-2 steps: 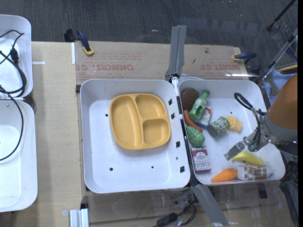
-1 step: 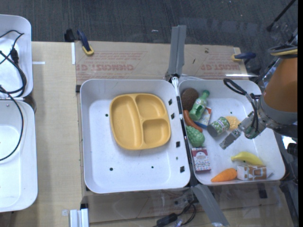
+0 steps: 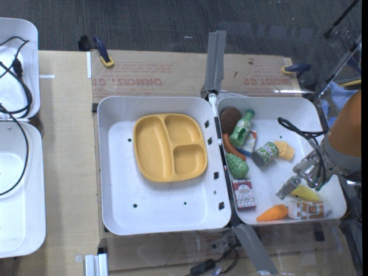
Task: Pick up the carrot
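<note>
1 carrot (image 3: 272, 213) in right bin (image 3: 330, 132); gripper (image 3: 289, 188) above it, fingers apart

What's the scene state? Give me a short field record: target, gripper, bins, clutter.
target: carrot, lying near the front edge of the right bin
gripper: low over the right bin, just above and right of the carrot, nothing seen between its fingers
left bin: holds a yellow tray with three sections
clutter by carrot: red box to its left, white carton to its right, yellow piece behind the carton
other items: green bottle, can, brown ball
</note>
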Robot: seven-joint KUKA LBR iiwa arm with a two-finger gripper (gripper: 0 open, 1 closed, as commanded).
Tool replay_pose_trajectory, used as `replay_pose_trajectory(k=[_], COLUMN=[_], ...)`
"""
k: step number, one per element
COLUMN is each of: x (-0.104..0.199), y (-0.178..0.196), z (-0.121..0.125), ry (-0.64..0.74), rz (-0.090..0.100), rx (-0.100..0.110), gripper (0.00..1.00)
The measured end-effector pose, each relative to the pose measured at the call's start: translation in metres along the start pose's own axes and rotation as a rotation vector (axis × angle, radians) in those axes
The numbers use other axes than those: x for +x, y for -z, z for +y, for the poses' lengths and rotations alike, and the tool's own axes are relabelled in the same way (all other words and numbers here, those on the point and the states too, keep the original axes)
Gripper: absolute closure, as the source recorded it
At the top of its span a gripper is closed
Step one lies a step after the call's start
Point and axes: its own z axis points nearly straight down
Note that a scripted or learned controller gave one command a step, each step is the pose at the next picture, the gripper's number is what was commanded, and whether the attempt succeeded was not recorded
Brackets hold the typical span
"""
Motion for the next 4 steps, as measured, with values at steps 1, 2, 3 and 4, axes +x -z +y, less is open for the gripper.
replay_pose_trajectory(k=[1,2,3,4], x=[-0.061,-0.076,-0.019,-0.074], y=[-0.047,-0.046,-0.047,-0.046], z=[0.046,0.016,0.032,0.046], ry=[-0.21,-0.352,-0.083,-0.173], rz=[-0.002,-0.003,-0.001,-0.003], rx=[-0.001,-0.001,0.0,-0.001], gripper=[0.0,0.0,0.0,0.0])
